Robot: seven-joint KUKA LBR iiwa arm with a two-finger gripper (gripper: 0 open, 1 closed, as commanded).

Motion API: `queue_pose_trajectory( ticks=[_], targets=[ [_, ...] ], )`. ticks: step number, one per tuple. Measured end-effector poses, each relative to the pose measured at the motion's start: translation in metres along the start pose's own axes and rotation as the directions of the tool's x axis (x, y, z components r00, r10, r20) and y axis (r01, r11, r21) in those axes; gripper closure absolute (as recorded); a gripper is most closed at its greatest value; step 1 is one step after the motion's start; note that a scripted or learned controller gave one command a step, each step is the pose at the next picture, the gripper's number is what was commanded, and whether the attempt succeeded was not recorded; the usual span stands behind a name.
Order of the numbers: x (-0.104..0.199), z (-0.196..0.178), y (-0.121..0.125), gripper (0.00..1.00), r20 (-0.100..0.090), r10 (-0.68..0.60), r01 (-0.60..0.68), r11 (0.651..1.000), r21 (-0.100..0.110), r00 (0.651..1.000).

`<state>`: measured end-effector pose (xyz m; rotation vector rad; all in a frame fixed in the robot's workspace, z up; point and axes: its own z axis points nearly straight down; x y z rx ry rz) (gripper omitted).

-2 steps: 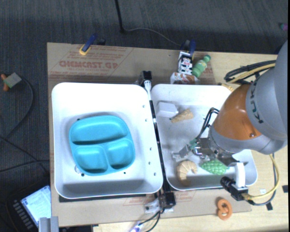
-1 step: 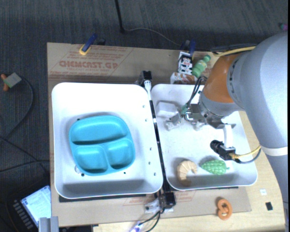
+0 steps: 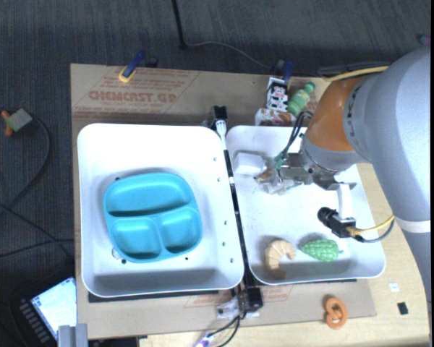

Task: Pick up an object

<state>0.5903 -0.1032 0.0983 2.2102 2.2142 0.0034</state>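
My gripper (image 3: 275, 178) is low in the upper part of the right bin (image 3: 304, 273), reaching in from the right under the orange-banded wrist. A tan croissant-shaped toy (image 3: 278, 254) lies near the bin's front edge. Beside it on the right sits a green bumpy toy (image 3: 319, 249). Both are well in front of the gripper and apart from it. The metal parts around the gripper blur together, so nothing held can be made out.
The left bin (image 3: 94, 266) holds a blue divided tray (image 3: 152, 214). A black cable connector (image 3: 333, 221) hangs over the right bin's right side. Small toys (image 3: 286, 98) stand behind the right bin. An orange ring (image 3: 336, 311) lies on the bench in front.
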Motion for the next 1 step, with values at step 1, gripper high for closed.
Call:
queue_pose_trajectory(
  ticks=[1],
  targets=[
    [0.0216,-0.0871,-0.0711,1.0,-0.007,0.002,-0.002,1.0,0.011,1.0]
  ],
)
